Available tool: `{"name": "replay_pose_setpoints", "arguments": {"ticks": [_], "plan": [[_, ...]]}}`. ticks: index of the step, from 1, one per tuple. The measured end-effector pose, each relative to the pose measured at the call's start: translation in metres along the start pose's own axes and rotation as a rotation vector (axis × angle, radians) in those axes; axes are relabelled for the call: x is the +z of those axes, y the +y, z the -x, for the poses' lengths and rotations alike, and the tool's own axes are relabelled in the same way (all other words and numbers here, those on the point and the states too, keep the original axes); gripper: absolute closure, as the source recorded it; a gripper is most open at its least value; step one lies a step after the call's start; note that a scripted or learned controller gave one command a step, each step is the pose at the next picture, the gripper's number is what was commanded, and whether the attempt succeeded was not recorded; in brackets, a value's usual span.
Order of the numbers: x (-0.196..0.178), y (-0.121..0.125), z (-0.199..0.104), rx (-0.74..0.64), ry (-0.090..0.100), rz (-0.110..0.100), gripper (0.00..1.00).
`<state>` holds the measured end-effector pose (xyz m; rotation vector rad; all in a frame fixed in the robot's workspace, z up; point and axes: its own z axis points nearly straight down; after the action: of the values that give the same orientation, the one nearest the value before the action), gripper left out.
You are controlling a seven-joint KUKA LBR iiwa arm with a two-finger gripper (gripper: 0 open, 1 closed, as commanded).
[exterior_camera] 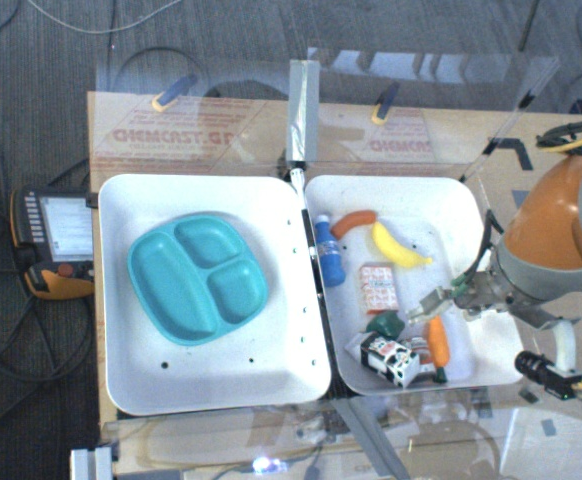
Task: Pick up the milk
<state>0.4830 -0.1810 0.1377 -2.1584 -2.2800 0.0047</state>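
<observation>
Milk [391,359] carton low in right bin [471,203], hand [433,305] blurred, fingers unclear

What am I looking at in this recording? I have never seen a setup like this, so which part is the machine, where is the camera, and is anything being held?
One camera looks down at a slant on a bench with two shallow white bins. The left bin holds a teal divided plate. The right bin holds toy groceries: a blue bottle, a sausage, a banana, a small pink packet, a carrot and a black-and-white milk carton lying near the front edge. The grey and orange shape at the right is the robot arm. Its gripper hovers above the carrot, apart from the milk carton, holding nothing visible.
</observation>
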Motion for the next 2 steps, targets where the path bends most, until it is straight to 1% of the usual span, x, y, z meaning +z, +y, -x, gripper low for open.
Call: {"name": "replay_pose_setpoints", "arguments": {"ticks": [1, 2], "plan": [[-0.213, 0.033, 0.003, 0.024, -0.004, 0.003, 0.00], [0.040, 0.015, -0.069, -0.161, 0.003, 0.001, 0.00]]}}
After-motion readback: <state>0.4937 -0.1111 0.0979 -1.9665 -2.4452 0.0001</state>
